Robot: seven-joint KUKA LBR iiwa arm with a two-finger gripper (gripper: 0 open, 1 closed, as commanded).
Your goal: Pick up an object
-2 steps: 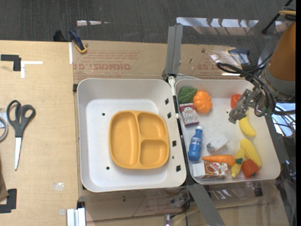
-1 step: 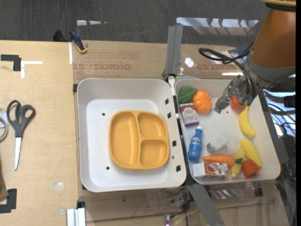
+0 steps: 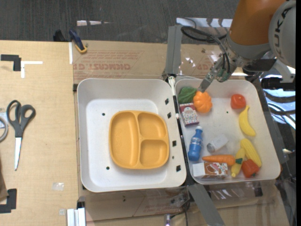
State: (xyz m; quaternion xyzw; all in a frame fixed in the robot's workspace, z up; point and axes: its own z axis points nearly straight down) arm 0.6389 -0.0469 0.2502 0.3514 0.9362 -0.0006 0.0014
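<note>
Wooden bench [image 3: 37, 164], right bin [image 3: 263, 126] of toy food, end effector [image 3: 207, 84] above orange pumpkin [image 3: 202, 102], grip state unclear

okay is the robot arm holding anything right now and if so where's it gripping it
Nothing is held. The gripper hangs just above the small pumpkin in the right bin, with nothing between its fingers.
</note>
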